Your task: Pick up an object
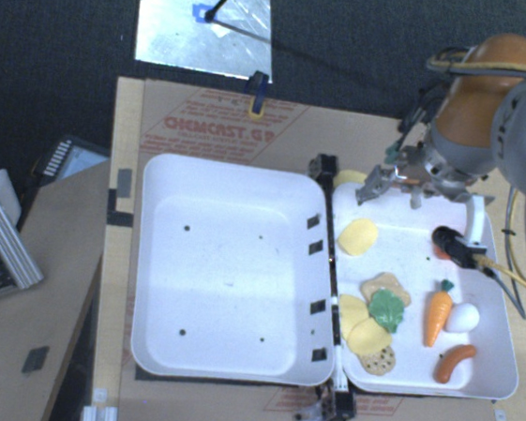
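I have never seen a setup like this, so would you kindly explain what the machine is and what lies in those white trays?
This is one fixed camera looking down at a slant on a bench. The grey robot arm with an orange band reaches in from the right; its tool hangs over the far end of the right shallow white bin, and nothing is seen held in it. That bin holds toy food: an orange plastic carrot, a white egg, a reddish sausage, a green leafy piece, a speckled cookie and pale yellow round slices. The left white bin sits beside it.
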`<state>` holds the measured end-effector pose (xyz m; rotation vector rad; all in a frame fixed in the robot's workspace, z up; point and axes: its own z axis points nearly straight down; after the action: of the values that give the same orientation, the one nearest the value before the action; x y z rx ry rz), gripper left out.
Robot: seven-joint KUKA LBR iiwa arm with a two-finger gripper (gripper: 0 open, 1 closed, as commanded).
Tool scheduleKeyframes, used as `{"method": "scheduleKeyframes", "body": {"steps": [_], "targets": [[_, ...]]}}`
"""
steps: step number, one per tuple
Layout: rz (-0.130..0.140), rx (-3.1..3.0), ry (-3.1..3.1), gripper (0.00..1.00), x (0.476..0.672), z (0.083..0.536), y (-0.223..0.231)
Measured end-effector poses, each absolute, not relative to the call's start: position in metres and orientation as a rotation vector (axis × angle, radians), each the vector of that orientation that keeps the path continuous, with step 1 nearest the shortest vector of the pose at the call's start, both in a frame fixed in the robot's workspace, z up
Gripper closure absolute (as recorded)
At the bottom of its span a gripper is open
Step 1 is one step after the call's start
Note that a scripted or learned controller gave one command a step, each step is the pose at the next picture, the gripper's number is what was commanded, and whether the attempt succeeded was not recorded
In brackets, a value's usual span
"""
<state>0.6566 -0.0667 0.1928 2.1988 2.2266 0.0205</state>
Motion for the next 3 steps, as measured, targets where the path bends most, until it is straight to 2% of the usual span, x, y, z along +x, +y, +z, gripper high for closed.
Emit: {"method": "scheduleKeyframes", "body": {"steps": [1, 2, 3], "targets": [[0.014, 2.203, 2.23, 0.0, 0.671, 0.259, 0.016], [0.008, 2.209, 2.227, 1.0, 0.67, 0.266, 0.01], [0.007, 2.216, 2.223, 1.0, 0.636, 0.315, 0.009]]}}
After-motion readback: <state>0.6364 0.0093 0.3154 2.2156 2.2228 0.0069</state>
